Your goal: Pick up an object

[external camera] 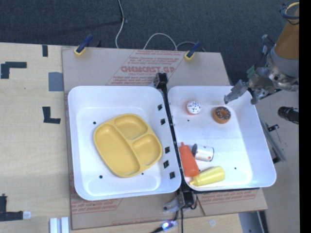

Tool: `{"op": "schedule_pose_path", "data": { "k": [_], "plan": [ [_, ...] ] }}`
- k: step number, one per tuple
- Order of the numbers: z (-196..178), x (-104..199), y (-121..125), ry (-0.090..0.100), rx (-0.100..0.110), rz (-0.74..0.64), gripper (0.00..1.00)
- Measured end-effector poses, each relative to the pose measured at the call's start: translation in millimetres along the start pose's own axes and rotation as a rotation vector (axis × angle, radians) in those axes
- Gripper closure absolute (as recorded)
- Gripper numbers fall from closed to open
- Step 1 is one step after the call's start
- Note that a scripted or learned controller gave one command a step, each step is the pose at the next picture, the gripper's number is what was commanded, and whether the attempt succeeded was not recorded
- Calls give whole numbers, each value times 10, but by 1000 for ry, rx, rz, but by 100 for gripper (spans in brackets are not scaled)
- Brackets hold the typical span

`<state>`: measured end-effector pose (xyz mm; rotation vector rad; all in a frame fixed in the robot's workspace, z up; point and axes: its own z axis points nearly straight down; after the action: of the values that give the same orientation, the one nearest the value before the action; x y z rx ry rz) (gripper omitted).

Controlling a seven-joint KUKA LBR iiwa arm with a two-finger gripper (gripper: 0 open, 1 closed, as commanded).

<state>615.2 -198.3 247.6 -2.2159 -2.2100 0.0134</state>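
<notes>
A yellow plate (pixel 128 144) with three sections is lying in the left bin (pixel 77 130), far to the left of the gripper (pixel 241 94). In the right bin (pixel 255 144), an orange bottle (pixel 188 160), a small white can (pixel 203 153) and a yellow bottle (pixel 209 175) are sitting close together, below and to the left of the gripper. A white dotted ball (pixel 193 107) and a brown donut (pixel 221 114) are resting just left of the gripper. The gripper is hanging over the bin's top right edge, fingers spread open, holding nothing.
</notes>
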Motion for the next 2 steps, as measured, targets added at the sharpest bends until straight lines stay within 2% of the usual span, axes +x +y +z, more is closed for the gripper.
{"op": "schedule_pose_path", "data": {
  "k": [1, 2],
  "plan": [
    [-87, 10, 23, -3, -13, -4, 0],
    [353, -18, 14, -3, -10, -4, 0]
  ]
}}
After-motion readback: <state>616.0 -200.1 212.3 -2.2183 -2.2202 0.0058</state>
